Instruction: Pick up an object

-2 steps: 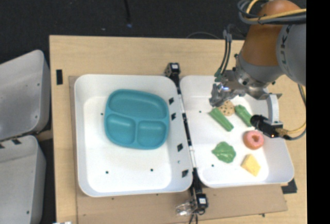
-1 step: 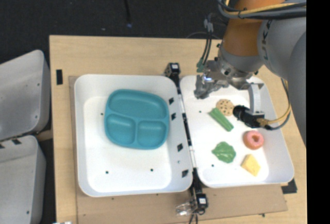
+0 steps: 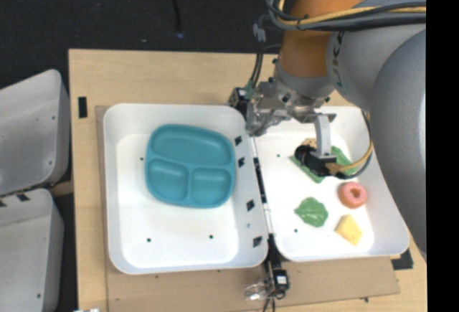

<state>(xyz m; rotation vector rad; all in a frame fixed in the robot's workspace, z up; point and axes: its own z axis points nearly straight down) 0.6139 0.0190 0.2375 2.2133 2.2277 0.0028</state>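
The loose objects that could be picked up all lie in the right bin, gathered toward its right and near side. A pink ring sits closest to the right wall. Just near of it lies a yellow wedge, and to the left of both rests a green leafy piece, apart from the ring and the wedge. A second green piece lies farther back, just far of the pink ring and partly covered by robot hardware, so its full shape cannot be made out.

The gripper hangs at the far left corner of the right bin, close to the divide between the two bins and well apart from the ring, the wedge and the leafy piece. From this angle it cannot be told whether the pincer is released or clenched. The arm comes in from the right, its orange band standing above the wrist.

The left bin holds a teal divided plate lying flat toward the far side, its right edge near the divide. Both bins rest side by side on the tan bench
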